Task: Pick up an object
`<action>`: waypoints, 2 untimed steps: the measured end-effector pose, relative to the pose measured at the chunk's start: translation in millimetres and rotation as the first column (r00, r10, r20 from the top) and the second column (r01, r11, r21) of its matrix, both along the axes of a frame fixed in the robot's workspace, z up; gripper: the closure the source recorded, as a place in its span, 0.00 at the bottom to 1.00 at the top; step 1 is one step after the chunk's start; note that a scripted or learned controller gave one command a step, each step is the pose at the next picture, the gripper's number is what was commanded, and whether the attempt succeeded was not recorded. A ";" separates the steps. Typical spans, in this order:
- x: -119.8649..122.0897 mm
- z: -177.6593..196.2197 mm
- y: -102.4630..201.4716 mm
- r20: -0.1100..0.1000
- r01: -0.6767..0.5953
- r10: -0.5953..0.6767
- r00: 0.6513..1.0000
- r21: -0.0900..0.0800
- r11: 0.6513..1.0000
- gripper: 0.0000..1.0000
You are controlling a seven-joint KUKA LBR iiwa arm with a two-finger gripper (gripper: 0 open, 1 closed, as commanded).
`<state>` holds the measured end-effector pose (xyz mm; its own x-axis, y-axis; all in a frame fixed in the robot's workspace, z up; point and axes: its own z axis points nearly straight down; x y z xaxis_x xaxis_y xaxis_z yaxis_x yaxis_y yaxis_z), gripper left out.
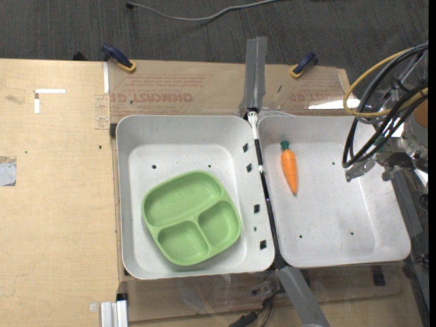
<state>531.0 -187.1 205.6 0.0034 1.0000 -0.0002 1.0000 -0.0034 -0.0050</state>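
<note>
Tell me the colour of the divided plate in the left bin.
Light green; the plate shows clearly in the camera view.

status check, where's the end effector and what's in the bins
End effector at right bin's right edge, nothing held. Carrot lying free near the divider. Green plate in left bin. Path to carrot clear.

One piece of lettering to call here: red print on the brown cardboard sheet [225,90] lying behind the two white bins. It sits upside down from this angle and mirrored-looking, in a single bold line behind the left bin [129,182]. It seems to spell something like "CHEMCAST" (only a rough reading, the letters are small and inverted), with a word or two after it that cannot be made out. A second red patch of print behind the right bin [381,251] is too faint and glare-washed to read.
</note>
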 end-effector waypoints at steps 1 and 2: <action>3.4 -90.7 80.1 -0.006 0.280 -0.280 0.960 -0.002 0.960 0.00; 2.1 -86.1 77.5 -0.014 0.285 -0.285 0.958 -0.005 0.958 1.00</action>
<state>533.1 -109.6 119.5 0.2884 0.9575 -0.0051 0.9573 -0.2885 -0.0187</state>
